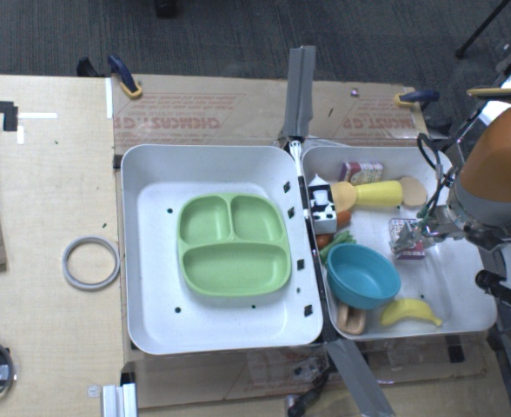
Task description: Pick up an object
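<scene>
Camera view, looking down at a slant, gives you the arm entering from the right over the right bin (464, 320).

Nearest you in that bin lies a yellow banana (412, 313), its long axis running left to right along the near wall. Just beside it to the left and a little farther sits a blue bowl (362, 274), with a tan piece poking out below it that you cannot identify.

Farther in, the end effector (409, 240) hangs low over the bin floor, to the right of the bowl and well apart from the banana. A small clear item with pink markings appears at its tip; whether it is gripped cannot be told, and the end effector's state cannot be read from this angle.

Farther again, a yellow cylinder (379, 193) lies with its long axis left to right, toward the far wall from the end effector. A small white-and-purple carton (362, 172) stands just beyond it.

In judgement, the cylinder is the clearest candidate: it lies farther and slightly left of the end effector, so your approach would cross its axis.

The left bin (142, 259) carries a green divided plate (234, 244). A grey ring (91, 261) rests on the tabletop (47, 198).
</scene>
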Available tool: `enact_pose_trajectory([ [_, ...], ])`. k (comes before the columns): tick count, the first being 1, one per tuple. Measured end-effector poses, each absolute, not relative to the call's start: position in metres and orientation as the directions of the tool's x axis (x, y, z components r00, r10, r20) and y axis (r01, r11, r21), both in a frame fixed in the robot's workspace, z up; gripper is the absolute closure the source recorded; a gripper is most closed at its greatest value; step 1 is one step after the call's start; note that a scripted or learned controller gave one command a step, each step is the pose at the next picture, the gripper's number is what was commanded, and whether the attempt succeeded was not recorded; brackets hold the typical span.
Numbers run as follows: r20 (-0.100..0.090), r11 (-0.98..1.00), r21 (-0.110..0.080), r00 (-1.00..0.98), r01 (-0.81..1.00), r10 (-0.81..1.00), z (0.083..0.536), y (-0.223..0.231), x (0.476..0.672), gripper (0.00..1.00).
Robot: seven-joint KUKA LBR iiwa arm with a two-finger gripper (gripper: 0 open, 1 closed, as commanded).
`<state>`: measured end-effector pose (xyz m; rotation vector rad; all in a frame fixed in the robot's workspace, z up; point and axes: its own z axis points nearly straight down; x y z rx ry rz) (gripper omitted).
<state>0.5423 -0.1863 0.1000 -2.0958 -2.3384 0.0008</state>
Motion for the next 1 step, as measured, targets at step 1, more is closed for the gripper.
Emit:
enact_pose_trajectory([
  [1, 0.0, 0.129, -0.002, -0.129, 0.992, 0.992, 0.2042, -0.1544, 0.5355, 1.0],
])
